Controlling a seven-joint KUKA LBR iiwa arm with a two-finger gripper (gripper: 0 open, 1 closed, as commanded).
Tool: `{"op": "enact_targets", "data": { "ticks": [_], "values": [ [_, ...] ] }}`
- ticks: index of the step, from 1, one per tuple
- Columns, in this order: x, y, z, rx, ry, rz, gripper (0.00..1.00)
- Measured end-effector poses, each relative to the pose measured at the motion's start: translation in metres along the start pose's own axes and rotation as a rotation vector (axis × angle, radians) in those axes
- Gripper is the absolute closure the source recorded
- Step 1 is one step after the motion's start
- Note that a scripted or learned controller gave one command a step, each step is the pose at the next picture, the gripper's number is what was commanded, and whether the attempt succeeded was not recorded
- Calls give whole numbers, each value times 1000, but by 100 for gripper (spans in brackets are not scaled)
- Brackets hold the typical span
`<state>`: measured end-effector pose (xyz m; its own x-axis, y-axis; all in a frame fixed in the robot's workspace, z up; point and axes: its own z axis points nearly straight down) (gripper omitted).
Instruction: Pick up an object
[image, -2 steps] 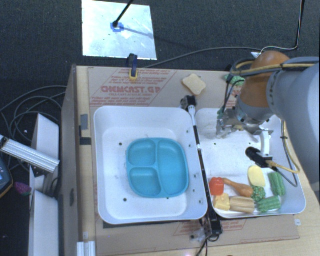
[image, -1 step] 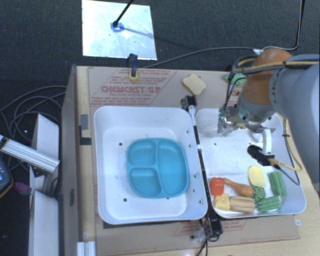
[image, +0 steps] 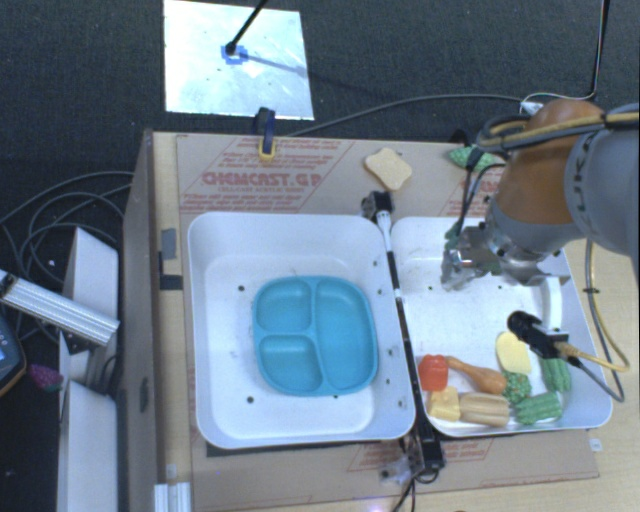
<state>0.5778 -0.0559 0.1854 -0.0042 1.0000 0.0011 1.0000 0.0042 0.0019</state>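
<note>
Right bin (image: 420, 235), toys heaped at its near edge: my claw (image: 456, 270) hovers above, grip unreadable, nothing picked yet.

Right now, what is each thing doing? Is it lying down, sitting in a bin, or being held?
Blue tray: lying flat in the left bin, nothing in its compartments.
Toy foods: lying loose in a heap at the near corner of the right bin, not held.
Gripper: over the right bin's far part, apart from the foods.
Yellow sponge: lying outside the bins, on the cardboard.
</note>
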Motion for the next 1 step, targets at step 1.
{"op": "enact_targets", "data": {
  "ticks": [1],
  "values": [
    [42,24,1,0,0,-1,100]
  ]
}}
